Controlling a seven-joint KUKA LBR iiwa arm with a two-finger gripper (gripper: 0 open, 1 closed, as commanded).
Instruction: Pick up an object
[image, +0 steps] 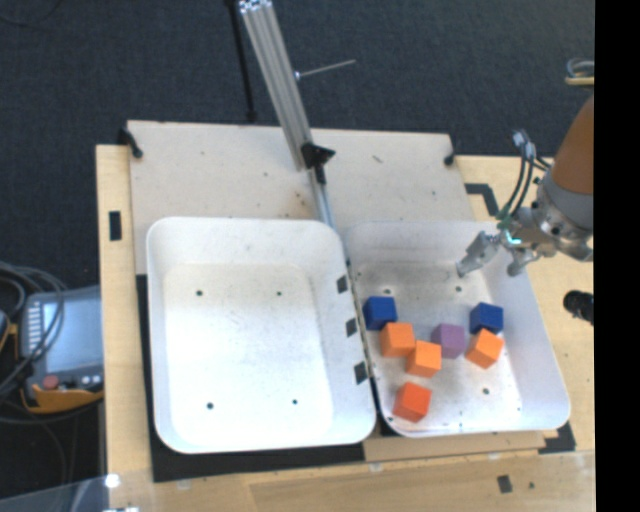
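The arm (570, 170) enters from the right and holds the gripper (493, 256) above the far part of the right bin (545, 385). The two fingers (470, 261) stand spread apart with nothing between them, and they hang clear of every block. Seven blocks lie loosely grouped in the near half of the right bin. One blue cube (379, 311) sits closest to the divider side, with an orange cube (398, 339) just beside it toward the near edge. A second orange cube (425, 358) touches or nearly touches the first, and a purple cube (450, 340) lies just beside it. A second blue cube (486, 318) sits to the right, with an orange cube (485, 348) directly in front of it. A red-orange cube (412, 401) lies apart from the group, nearest the front rim. The left bin (250, 330) stands alongside on the wooden surface (115, 300). A slanted metal pole (280, 85) rises behind the bins.
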